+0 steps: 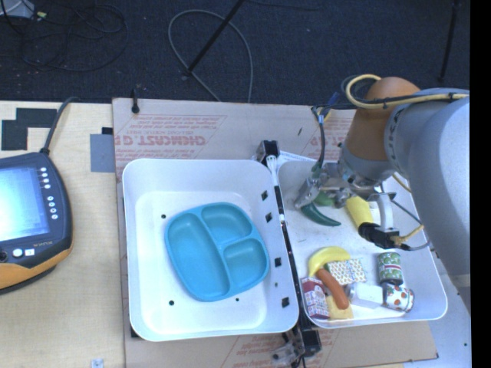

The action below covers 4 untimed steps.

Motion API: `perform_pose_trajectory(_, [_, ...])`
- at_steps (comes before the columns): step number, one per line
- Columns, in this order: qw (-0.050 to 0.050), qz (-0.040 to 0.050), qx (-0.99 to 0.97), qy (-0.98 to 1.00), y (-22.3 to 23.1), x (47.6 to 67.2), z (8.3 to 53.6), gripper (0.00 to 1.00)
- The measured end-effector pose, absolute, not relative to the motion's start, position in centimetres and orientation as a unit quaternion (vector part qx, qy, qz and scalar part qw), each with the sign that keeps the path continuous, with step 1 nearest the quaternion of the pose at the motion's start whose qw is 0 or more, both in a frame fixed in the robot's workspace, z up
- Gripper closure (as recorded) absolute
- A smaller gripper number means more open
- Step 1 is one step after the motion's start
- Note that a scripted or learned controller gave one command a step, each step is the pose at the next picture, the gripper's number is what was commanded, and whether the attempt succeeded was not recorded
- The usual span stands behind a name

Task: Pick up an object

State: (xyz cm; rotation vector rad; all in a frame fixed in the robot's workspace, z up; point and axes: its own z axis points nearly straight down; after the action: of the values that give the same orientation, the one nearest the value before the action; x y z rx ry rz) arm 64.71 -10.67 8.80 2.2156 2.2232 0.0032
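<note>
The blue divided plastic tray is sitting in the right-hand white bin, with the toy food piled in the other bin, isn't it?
Not quite. The camera view shows the blue divided plastic tray lying in the left-hand white bin; the toy food, such as the yellow banana, is piled in the right-hand white bin, where the arm's gripper is reaching.

Red print — upside down, not legible — on the cardboard sheet (173, 133) under the bins.
</note>
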Motion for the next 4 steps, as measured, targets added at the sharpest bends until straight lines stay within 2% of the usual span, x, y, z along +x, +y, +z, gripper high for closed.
perform_pose_trajectory(1, [-0.007, -0.0053, 0.706, 0.708, -10.8, 64.1, 9.5, 1.0])
perform_pose_trajectory(2, [-0.003, -0.0027, 0.705, 0.709, -10.7, 64.3, 9.6, 0.0])
perform_pose_trajectory(3, [-0.003, -0.002, 0.708, 0.706, -13.7, 60.9, 8.6, 0.0])
perform_pose_trajectory(4, [-0.003, -0.0005, 0.707, 0.707, -13.6, 61.0, 9.8, 1.0])
